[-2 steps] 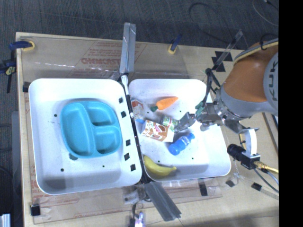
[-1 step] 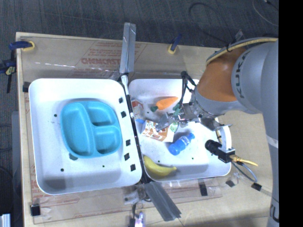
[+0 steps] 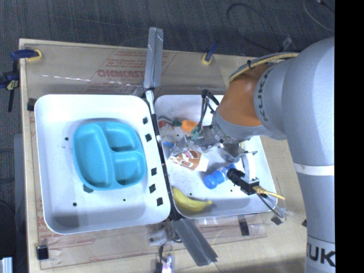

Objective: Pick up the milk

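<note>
The milk (image 3: pixel 190 160) is a small white carton with brown-orange print. It lies on its side in the right bin (image 3: pixel 263 159), near the left wall. My gripper (image 3: pixel 206 137) reaches down into this bin from the right, under the orange wrist band (image 3: pixel 243 102). It hangs just above and to the right of the carton, and its tip looks close to the carton's upper edge. I see nothing held in it.
A banana (image 3: pixel 190 201) lies at the right bin's front, with a blue cup (image 3: pixel 214 178) just behind it. An orange item (image 3: pixel 188 125) and small clutter sit at the back left. The left bin (image 3: pixel 57 198) holds a blue divided tray (image 3: pixel 110 154).
</note>
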Controlling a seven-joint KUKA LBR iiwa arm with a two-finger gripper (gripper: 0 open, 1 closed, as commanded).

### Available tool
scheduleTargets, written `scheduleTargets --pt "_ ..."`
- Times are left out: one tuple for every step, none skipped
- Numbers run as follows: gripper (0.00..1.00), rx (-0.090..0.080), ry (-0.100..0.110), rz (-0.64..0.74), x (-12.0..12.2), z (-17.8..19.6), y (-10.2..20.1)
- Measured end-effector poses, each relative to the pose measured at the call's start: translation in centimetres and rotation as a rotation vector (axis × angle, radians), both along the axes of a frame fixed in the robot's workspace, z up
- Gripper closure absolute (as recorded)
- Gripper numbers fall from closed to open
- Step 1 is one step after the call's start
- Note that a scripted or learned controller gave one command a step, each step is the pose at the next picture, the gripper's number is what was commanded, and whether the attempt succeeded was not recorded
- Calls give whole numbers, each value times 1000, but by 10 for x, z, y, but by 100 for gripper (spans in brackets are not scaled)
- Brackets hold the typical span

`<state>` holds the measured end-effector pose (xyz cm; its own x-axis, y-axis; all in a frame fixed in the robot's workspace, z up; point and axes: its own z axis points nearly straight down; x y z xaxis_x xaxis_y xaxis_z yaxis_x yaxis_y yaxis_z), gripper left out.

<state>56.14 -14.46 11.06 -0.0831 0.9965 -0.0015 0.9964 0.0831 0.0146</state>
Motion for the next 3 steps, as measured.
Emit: scheduleTargets --pt "0 1 -15 -110 -12 -6 7" --pt "100 -3 -28 -109 -8 9 6" --pt "100 0 18 -39 -30 102 40"
